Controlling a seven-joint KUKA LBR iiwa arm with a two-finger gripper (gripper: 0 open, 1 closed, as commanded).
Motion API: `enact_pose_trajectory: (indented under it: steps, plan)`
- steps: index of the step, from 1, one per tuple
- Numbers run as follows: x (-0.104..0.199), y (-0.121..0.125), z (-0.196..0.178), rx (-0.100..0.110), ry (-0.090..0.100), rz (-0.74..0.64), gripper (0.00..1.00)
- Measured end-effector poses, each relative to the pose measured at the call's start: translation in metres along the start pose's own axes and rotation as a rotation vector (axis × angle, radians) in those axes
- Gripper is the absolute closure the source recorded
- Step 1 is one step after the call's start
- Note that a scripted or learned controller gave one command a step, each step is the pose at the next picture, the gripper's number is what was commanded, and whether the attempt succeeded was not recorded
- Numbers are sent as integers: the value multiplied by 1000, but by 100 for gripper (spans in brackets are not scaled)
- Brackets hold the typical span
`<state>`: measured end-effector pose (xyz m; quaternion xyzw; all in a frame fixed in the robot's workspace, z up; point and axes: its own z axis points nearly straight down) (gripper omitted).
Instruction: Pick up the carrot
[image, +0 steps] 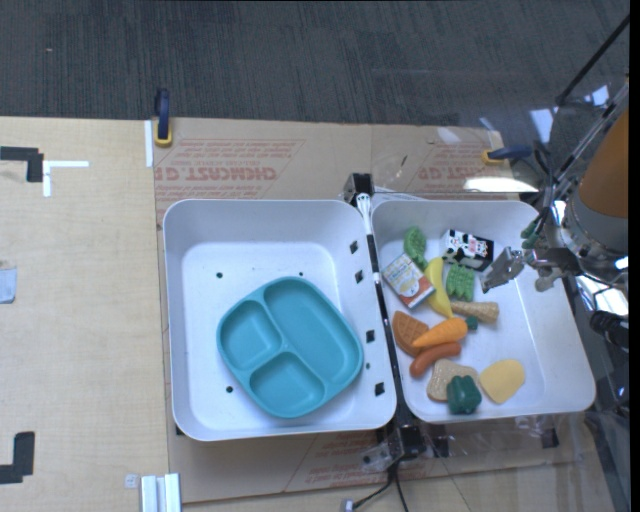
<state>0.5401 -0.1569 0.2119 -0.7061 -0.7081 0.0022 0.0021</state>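
My end effector (503, 268) hangs over the right bin (560, 370); I cannot tell its state. One carrot (440, 334) lies mid-bin among one sausage (435, 358) and one yellow chip (502, 380). The left bin (190, 330) holds one teal tray (290, 346) with three compartments.

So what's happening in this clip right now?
A grey robot arm reaches in from the right, its two-finger gripper hovering over the right white bin, which holds a pile of toy food. The orange carrot it is meant to pick up lies in that pile, not between the fingers. The left white bin holds a teal divided plate.
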Motion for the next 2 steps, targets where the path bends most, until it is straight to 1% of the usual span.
enact_pose_trajectory:
  steps: [1,2]
  plan:
    - [32,-29,123,-4,1,112,0]
    - [32,-29,117,-1,1,117,100]
